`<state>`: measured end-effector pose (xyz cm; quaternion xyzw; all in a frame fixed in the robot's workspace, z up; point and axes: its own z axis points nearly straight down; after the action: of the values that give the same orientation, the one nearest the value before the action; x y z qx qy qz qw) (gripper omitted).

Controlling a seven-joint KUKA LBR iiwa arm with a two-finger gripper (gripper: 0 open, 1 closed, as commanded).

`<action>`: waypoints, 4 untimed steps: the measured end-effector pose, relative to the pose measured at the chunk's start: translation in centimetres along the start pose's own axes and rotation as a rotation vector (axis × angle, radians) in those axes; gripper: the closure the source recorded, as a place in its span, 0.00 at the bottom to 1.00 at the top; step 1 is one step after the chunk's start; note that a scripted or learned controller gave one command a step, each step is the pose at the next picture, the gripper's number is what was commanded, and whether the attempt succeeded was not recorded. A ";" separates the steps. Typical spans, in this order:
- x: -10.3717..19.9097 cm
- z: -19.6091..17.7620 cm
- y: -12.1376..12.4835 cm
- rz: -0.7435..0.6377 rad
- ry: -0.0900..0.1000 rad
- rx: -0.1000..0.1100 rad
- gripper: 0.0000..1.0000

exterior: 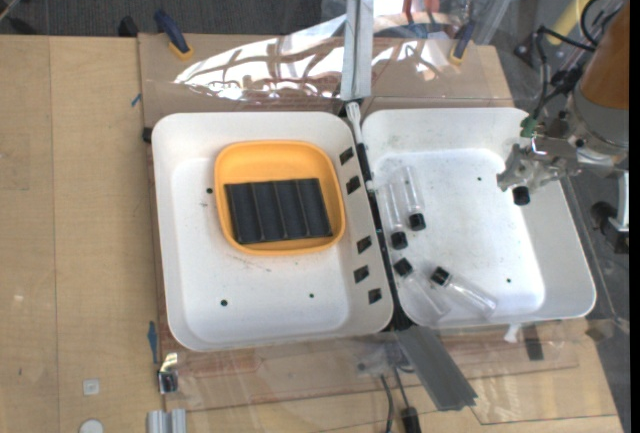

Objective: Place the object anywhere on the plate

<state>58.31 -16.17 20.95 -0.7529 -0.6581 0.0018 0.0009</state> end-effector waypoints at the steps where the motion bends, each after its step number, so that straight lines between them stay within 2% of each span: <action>1: 0.0 0.0 0.0 0.000 0.000 0.000 0.00; 2: -3.8 0.0 6.3 0.078 0.000 -0.001 0.00; 3: -3.7 3.2 9.1 -0.059 -0.001 -0.003 0.00; 4: -4.1 -0.3 9.2 -0.218 -0.001 -0.006 0.00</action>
<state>66.86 -21.50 21.18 -0.6770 -0.7360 0.0002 -0.0016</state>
